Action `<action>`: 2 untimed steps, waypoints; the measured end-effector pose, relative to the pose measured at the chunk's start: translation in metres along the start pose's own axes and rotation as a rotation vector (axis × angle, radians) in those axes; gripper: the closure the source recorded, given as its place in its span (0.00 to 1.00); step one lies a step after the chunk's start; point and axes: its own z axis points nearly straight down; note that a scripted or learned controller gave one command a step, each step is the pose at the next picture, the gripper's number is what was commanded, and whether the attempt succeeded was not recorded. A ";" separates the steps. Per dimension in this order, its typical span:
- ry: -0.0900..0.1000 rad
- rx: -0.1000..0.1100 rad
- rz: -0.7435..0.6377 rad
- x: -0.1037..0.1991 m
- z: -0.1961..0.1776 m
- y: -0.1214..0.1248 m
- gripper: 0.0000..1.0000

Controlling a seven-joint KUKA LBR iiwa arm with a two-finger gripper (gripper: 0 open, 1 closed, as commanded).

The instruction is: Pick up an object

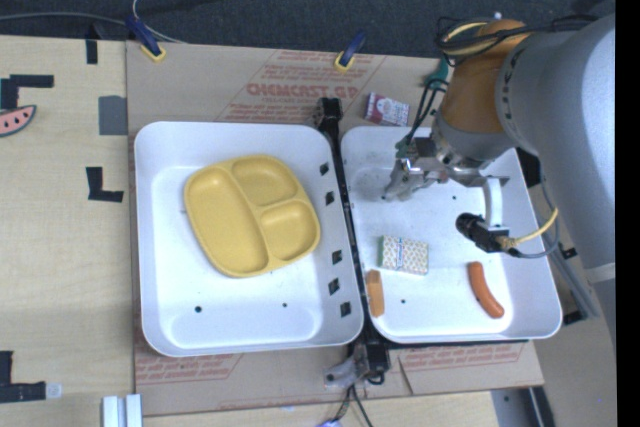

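A: Here, seen from above the bench, the grey arm (560,105) with its orange band (478,80) reaches in over the right white bin (545,315), its gripper (400,187) low over the bin's upper left part.

B: And the fingers (393,189)?

A: They point down toward the bin floor, close together. Whether they are spread or pressed shut, I cannot tell. Nothing shows between them.

B: Where do the objects lie?

A: Below the fingers, toward the bin's near edge, a small patterned square packet (404,255) lies flat. Below and slightly left of that, against the bin's left wall, is a short orange sausage-shaped piece (375,292). A second, redder sausage-shaped piece (487,289) lies down and to the right of the fingers, well apart from them. All three are clear of the fingers.

B: Anything on the other side?

A: Left of the fingers, across the divide, the left white bin (170,315) holds a yellow divided plate (253,213). Above the fingers, outside the bins on the cardboard (290,85), lies a small red and white box (385,109).
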 end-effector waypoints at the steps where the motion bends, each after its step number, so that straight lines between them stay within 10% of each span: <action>1: 0.000 0.000 0.000 0.000 0.000 0.000 0.00; 2: -0.001 -0.001 0.001 -0.008 0.028 -0.056 0.00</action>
